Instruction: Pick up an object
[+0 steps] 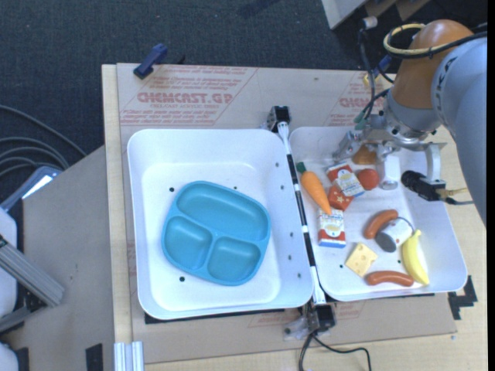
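The gripper (pixel 370 151) is low over the far end of the right bin (pixel 452 242), and you cannot tell from this view how its jaws are set — the wrist body hides them. The candidate objects all lie in that bin: a carrot (pixel 315 191) against the divider, a red-and-white packet (pixel 346 184) and a tomato (pixel 367 178) just beside the gripper, then a small carton (pixel 332 229), two sausages (pixel 381 222) (pixel 390 278), a cheese wedge (pixel 360 260) and a banana (pixel 415 257) nearer the camera. The left bin (pixel 147 207) holds a blue divided plate (pixel 216 232).

Choose one target, probably the tomato or packet. Centre over it — crowded neighbours may be nudged — and confirm the object sits between the pads before lifting.
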`<state>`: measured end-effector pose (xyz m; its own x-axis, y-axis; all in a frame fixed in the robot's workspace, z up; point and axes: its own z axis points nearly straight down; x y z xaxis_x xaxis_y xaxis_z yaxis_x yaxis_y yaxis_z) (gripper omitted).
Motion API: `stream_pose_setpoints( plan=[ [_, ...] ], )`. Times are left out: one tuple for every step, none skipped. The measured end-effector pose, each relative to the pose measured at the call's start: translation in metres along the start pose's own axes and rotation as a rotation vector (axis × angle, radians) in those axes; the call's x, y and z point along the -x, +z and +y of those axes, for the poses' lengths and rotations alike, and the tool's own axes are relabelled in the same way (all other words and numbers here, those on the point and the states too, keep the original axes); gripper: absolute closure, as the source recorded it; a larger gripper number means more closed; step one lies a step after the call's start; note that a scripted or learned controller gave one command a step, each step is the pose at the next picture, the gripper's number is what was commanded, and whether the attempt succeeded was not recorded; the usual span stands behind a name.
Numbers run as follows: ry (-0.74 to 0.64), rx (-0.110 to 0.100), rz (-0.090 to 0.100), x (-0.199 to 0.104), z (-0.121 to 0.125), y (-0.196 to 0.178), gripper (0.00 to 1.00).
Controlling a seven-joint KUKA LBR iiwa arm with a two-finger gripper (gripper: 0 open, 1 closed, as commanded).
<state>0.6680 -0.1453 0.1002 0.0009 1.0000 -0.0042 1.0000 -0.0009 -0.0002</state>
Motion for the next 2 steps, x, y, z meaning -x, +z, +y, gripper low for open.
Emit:
stream_pose_setpoints(
  plan=[
    [0.000,0.003,-0.002,0.0000,0.0007,-0.0105,1.00],
    [0.000,0.002,-0.002,-0.0001,0.0006,-0.0104,0.00]
  ],
)
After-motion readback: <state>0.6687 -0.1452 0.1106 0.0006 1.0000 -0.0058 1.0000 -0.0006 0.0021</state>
